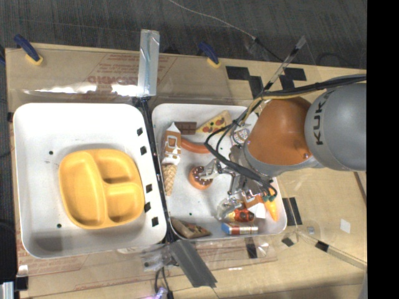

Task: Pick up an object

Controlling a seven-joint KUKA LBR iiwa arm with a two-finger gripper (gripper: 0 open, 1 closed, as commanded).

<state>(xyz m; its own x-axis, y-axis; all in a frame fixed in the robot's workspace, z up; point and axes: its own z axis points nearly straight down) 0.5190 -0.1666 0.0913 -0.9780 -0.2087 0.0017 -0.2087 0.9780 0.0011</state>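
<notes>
My arm (293,136) reaches in from three o'clock over the right bin (163,118), and my gripper (240,195) hangs low in that bin's five-o'clock part, amid a cluster of small toys; whether it grips anything I cannot tell, since cables and my own wrist hide it. Just below it, toward six o'clock, lie a red and orange toy (243,215) and a small tube (240,229) by the near wall. At nine o'clock from my gripper sits a chocolate doughnut (201,177); further that way an ice-cream cone (169,167) lies along the left wall. A pizza slice (215,123) rests near twelve o'clock. The left bin (31,123) on the table holds a yellow divided tray (100,185).
</notes>
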